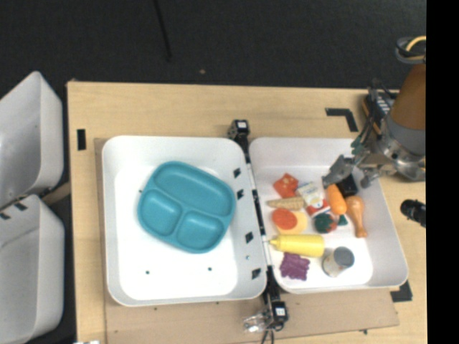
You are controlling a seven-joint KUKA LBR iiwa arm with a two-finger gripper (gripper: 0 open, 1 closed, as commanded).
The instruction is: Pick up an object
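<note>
The right bin [387, 264] holds several toy foods: a red piece [285, 185], a tan stick [287, 203], a round orange slice [285, 220], an orange carrot [336, 199], a brown drumstick [356, 215], a dark green piece [326, 223], a yellow bottle [297, 245], purple grapes [294, 266] and a grey can [338, 260]. My gripper [346, 176] reaches in from the right and hangs over the bin's upper right part, just above the top end of the carrot. Nothing shows as lifted off the bin floor.
The left bin [129, 264] holds a teal divided plate [186, 206]. A black-clipped divider [251, 213] separates the two bins. A small white packet [310, 192] lies near the red piece. Wooden bench [158, 110] surrounds the bins; white blocks [25, 142] stand at far left.
</note>
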